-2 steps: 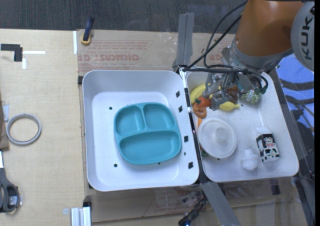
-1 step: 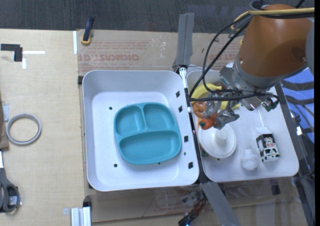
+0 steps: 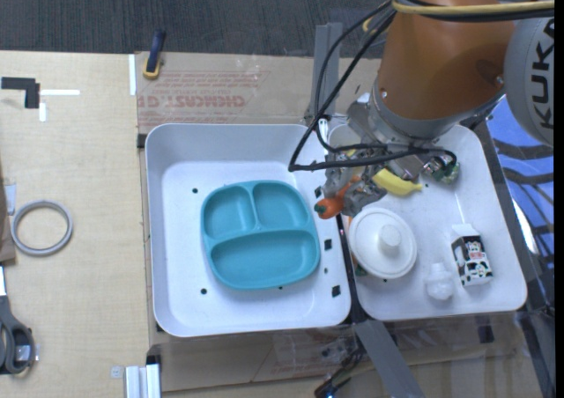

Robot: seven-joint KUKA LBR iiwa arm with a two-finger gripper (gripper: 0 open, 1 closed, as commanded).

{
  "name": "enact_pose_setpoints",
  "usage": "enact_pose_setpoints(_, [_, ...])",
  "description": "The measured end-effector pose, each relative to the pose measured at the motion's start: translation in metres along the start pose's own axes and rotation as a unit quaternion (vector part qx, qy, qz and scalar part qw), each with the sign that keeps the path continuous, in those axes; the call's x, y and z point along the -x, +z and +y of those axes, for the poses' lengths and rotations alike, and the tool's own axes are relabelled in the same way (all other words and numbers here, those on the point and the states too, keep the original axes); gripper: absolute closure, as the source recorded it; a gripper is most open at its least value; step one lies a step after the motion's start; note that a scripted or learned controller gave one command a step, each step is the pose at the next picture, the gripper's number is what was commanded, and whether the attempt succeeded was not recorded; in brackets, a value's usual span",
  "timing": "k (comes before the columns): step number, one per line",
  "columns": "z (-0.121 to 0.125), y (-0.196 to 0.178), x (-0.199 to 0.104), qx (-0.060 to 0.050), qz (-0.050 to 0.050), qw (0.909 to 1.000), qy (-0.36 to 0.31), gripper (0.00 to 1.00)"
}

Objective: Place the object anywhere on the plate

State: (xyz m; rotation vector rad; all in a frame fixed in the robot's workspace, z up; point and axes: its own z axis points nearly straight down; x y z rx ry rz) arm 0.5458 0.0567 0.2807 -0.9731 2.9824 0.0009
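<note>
Nearest the camera, along the front of the right bin (image 3: 507,295), stand a small milk carton (image 3: 471,260), a clear cup (image 3: 437,282) and a white lidded bowl (image 3: 383,242). In the left bin (image 3: 163,238) lies the blue plate (image 3: 262,234), three compartments, nothing on it. Farther back, at the right bin's left wall, an orange carrot (image 3: 328,205) sits beside a yellow banana (image 3: 395,182). The gripper (image 3: 352,189) hangs right over them, under the orange wrist and a tangle of cables. I cannot tell how the gripper stands, nor whether it has hold of anything. The carrot is the likeliest object, and it is off the plate. From there the plate lies to the left and slightly nearer, just across the wall between the bins, so a short carry leftward should do.
</note>
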Motion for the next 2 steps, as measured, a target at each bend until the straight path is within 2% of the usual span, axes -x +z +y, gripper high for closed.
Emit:
enact_pose_setpoints(1, [0.0464,0.0054,-0.0180,0.001,0.001,1.0000,0.003,1.00])
enact_pose_setpoints(2, [0.0463,0.0054,-0.0180,0.001,0.001,1.0000,0.003,0.00])
